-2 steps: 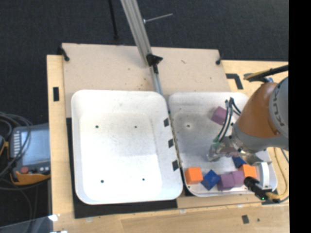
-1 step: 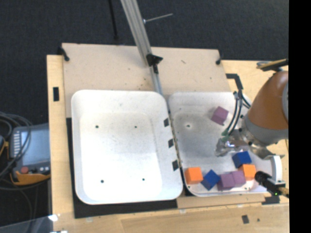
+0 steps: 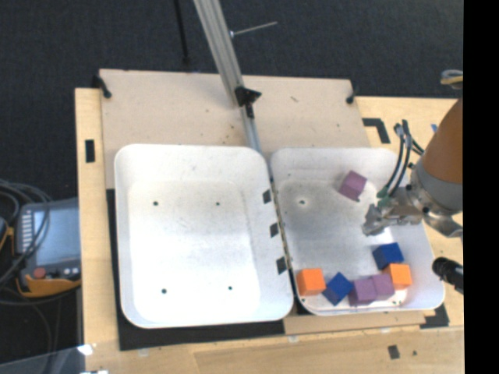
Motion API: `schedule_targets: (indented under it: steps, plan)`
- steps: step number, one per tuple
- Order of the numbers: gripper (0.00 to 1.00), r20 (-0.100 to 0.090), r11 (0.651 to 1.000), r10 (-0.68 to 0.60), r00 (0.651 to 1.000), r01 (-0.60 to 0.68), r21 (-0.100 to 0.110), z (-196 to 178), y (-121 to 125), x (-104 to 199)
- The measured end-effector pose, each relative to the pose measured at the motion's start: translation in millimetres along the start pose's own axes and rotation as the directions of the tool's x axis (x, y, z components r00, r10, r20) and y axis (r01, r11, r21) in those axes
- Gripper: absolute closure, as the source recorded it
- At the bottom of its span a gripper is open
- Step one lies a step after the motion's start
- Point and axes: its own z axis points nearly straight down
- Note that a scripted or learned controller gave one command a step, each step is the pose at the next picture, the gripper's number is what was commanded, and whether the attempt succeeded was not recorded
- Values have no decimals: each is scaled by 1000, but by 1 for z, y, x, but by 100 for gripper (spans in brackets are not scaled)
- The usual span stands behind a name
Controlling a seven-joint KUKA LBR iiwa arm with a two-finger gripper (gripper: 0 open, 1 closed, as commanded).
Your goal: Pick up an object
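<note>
The gripper (image 3: 374,223) hung low at the right of the frame over the right bin (image 3: 327,232), probably to reach a purple cube (image 3: 353,185) lying apart upper left; its opening I cannot tell.

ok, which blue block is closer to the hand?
The upper blue block, just below the hand, by the right bin's right wall. The other blue block lies lower, beside the orange block.
</note>
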Motion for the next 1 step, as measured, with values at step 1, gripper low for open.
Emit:
schedule_targets:
  steps: [1]
  plan:
    - [100, -2, 1000, -2, 1000, 2, 4, -24, 2, -1]
